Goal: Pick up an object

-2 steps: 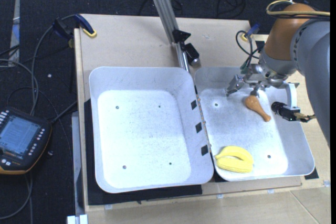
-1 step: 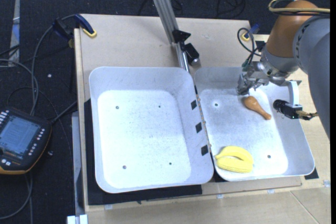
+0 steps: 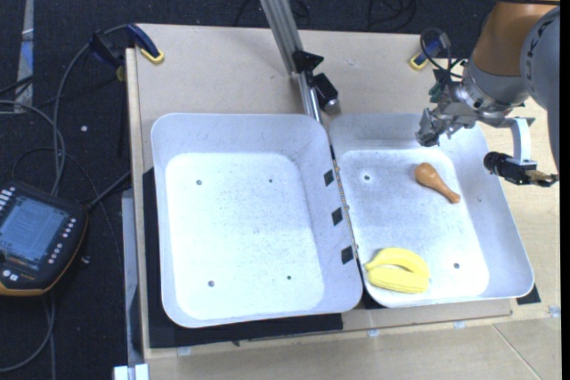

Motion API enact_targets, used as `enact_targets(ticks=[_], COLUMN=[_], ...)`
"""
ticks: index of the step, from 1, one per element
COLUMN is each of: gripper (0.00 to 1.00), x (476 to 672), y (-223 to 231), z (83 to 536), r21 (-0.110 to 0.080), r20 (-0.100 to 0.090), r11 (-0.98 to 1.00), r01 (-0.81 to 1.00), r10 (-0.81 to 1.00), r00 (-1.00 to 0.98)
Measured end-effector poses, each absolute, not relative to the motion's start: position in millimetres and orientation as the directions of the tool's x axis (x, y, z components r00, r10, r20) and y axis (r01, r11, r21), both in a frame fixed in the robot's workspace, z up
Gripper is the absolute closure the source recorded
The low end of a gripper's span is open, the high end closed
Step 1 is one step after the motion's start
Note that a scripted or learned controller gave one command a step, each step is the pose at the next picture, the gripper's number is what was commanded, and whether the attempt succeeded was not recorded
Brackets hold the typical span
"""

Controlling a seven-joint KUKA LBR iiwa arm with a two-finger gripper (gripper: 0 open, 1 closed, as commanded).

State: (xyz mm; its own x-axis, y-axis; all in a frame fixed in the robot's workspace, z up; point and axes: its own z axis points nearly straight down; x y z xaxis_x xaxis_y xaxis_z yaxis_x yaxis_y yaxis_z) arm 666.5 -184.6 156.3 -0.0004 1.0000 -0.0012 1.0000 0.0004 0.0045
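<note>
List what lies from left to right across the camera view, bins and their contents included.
Teach pendant → left bin → right bin → yellow banana → tan pear-shaped object → gripper, hovering above the right bin's far edge.

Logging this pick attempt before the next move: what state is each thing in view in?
Claw: above the right bin's far edge, nothing visibly held.
Wooden pear-shaped piece: lying on its side in the right bin.
Yellow banana: lying flat near that bin's front edge.
Left bin: flat on the bench.
</note>
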Motion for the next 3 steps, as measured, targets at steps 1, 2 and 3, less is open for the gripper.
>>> enact_targets(ticks=[1,2,3], gripper=[1.00,1.00,1.00], x=[667.1,667.8,646.8], y=[-181,-181,-142], z=[200,234,228], r21=[0.004,0.004,0.000], r20=[-0.001,-0.001,0.001], r11=[0.001,0.000,0.003], r01=[1.000,1.000,1.000], r10=[1.000,1.000,1.000], r00=[-0.001,0.000,-0.003])
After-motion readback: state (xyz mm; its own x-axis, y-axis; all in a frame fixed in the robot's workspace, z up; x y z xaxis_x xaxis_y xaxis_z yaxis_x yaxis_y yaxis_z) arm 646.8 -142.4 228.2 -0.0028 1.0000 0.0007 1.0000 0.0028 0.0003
